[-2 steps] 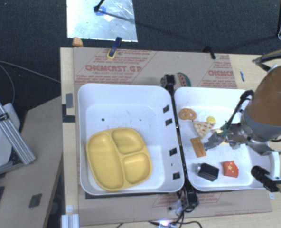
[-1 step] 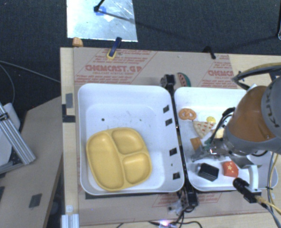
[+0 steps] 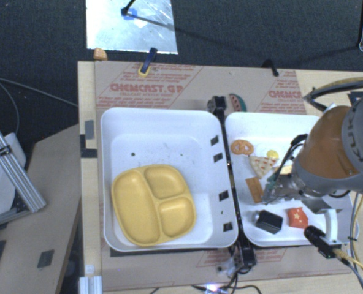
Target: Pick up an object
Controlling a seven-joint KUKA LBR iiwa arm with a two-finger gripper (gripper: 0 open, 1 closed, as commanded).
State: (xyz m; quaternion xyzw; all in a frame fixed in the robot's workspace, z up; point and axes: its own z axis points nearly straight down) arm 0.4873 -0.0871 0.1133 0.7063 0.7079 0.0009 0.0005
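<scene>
Grey hand [image 3: 272, 192], finger state untellable, hovers beside the brown block [image 3: 254, 189], right bin's [image 3: 249, 122] left wall near.

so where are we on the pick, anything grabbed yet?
Done: the arm is over the right bin, gripper low beside the brown block. In hand: nothing visibly between the fingers. Left: the grasp and lift. The pretzel, black block and red piece all lie on the bin floor; the yellow tray sits in the left bin.

Grey arm [image 3: 359, 133] with orange band [image 3: 328, 146]
</scene>
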